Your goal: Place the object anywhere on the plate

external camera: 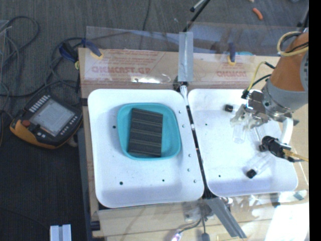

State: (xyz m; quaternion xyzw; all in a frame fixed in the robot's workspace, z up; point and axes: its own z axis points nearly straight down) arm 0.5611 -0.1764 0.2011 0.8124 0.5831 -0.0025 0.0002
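Dark ribbed block (146, 132) on teal plate (173, 139), translucent tool (246, 125) seemingly spread, arm (288, 79) cropped.

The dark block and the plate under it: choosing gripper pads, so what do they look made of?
Dark block: matte charcoal with lengthwise ribs, possibly foam or rubber; the look leaves it open. Plate: smooth turquoise with a faint sheen and rounded rim, probably plastic.
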